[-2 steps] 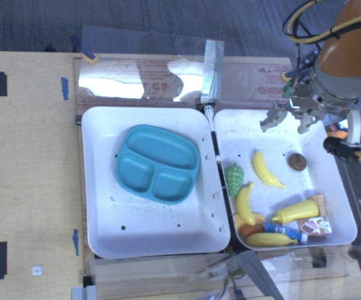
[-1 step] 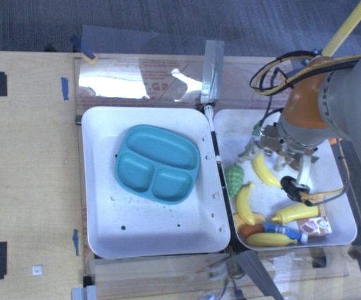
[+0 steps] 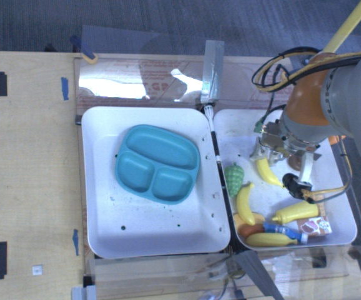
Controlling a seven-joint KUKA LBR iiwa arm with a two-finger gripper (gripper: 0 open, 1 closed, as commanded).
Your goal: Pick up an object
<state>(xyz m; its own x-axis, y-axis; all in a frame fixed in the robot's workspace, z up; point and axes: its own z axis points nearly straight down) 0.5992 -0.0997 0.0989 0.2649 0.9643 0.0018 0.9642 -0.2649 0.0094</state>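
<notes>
At the near edge of the right bin (image 3: pixel 349 227), toy food lies heaped together: a long yellow piece (image 3: pixel 274 240) along the rim, a blue-and-white tube (image 3: pixel 286 231) on top of it, and a small carton (image 3: pixel 316 227) with red and white print too small to read. Just behind these sits a yellow squeeze bottle (image 3: pixel 296 212) on its side, and to its left a curved plastic banana (image 3: pixel 245 204) beside something red-orange (image 3: pixel 250 229). Farther back, a bumpy green toy (image 3: pixel 234 179) rests against the bin's left wall. A second small banana (image 3: pixel 267 171) lies directly beneath the gripper (image 3: pixel 280 155); whether the fingers are open or closed, or hold anything, cannot be told. The left bin (image 3: pixel 99 186), smooth white plastic, holds a glossy blue three-compartment plate (image 3: pixel 158 162). The wooden counter (image 3: pixel 24 167) extends left.
</notes>
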